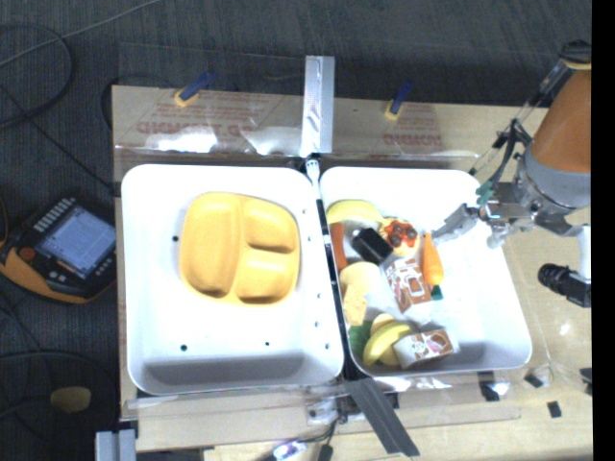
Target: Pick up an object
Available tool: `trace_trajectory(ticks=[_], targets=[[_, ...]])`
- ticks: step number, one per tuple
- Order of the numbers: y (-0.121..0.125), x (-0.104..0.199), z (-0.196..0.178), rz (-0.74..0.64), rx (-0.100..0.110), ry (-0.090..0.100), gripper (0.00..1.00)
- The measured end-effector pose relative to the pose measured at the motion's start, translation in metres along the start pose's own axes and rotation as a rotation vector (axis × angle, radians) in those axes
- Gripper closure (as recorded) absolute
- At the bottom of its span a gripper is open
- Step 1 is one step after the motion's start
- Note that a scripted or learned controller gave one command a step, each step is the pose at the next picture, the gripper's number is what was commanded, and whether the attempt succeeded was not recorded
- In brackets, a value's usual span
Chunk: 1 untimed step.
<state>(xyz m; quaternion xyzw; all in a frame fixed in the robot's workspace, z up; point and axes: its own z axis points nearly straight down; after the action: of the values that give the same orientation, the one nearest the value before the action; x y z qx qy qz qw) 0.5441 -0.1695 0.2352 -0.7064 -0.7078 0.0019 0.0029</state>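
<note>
1. You have 2 white bins side by side on the table (135, 113). The left bin (154, 344) holds 1 thing, a yellow divided tray (238, 248) lying face down near its middle.
2. The right bin (490, 296) carries all the small objects, crowded along its left side.
3. Top of that pile: a yellow rounded piece (348, 209) near the divider, with a black cylinder (370, 246) just below it, tilted.
4. Beside the cylinder you will see a small red and orange item (399, 229) and an orange carrot (431, 259), lying roughly upright in the view.
5. Between them and lower sits a printed carton (408, 284) (red and white label, text too small to read).
6. Further down: a pale yellow lump (357, 281), a banana (384, 339) touching something green (359, 337), and a second small carton (425, 347) at the bin's lower edge.
7. The gripper (480, 211) hangs over the right bin's upper right corner, apart from the pile; whether its fingers are spread or closed you cannot tell, and nothing shows between them.
</note>
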Motion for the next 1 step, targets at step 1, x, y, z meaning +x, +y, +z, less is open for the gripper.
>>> trace_trajectory(ticks=[1], targets=[[0.0142, -0.0072, 0.1118, -0.081, -0.036, -0.009, 0.00]])
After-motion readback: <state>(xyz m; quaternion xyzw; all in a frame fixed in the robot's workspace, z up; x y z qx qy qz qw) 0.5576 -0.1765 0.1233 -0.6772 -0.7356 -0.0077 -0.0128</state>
